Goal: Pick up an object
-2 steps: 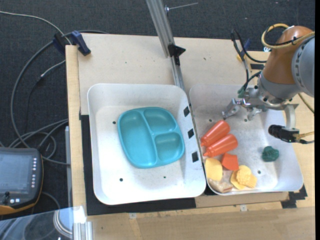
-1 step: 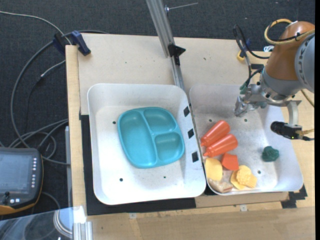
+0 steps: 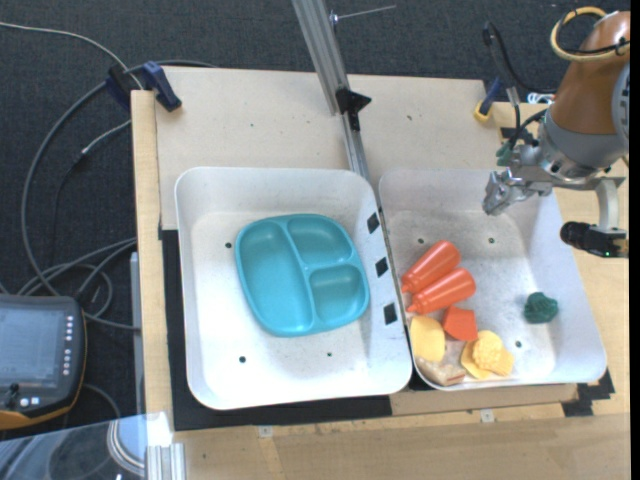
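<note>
Camera view: gripper (image 3: 497,196), state unclear, above right bin; orange cones (image 3: 438,277) below-left, apart.

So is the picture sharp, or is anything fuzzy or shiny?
Camera view: mostly sharp; the blue plate and the orange carrots have crisp edges. The gripper looks a bit blurry. Light is soft and even, with faint shadows along the white bins' walls and a mild sheen on the plate. The straight pole shows no bending.
</note>
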Available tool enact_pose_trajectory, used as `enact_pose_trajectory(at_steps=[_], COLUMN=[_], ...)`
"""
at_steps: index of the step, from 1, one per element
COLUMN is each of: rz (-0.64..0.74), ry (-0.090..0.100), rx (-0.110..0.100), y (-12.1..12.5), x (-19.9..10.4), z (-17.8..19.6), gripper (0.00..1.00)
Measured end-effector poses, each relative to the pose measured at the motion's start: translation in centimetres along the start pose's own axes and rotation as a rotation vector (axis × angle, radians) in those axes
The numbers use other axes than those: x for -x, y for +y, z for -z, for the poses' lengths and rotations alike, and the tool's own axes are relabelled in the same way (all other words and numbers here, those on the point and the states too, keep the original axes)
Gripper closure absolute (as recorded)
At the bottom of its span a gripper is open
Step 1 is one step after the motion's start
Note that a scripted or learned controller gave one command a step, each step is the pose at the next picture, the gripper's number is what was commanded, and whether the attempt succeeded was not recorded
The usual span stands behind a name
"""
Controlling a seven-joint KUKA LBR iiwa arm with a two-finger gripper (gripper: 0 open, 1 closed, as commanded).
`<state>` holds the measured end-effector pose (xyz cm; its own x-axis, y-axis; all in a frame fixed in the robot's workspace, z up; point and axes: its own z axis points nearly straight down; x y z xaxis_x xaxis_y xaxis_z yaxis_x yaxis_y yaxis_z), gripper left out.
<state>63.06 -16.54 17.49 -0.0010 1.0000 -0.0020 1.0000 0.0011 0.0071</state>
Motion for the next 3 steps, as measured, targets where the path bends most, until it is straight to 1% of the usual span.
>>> enact_pose_trajectory(at_steps=[1, 2, 3], rz=[0.001, 0.001, 0.005], ry=[0.000, 0.001, 0.003], rx=[0.002, -0.003, -0.005], y=[0.6, 0.7, 1.0], x=[-0.7, -0.7, -6.2], z=[6.3, 7.1, 8.0], gripper=[1.00, 1.00, 1.00])
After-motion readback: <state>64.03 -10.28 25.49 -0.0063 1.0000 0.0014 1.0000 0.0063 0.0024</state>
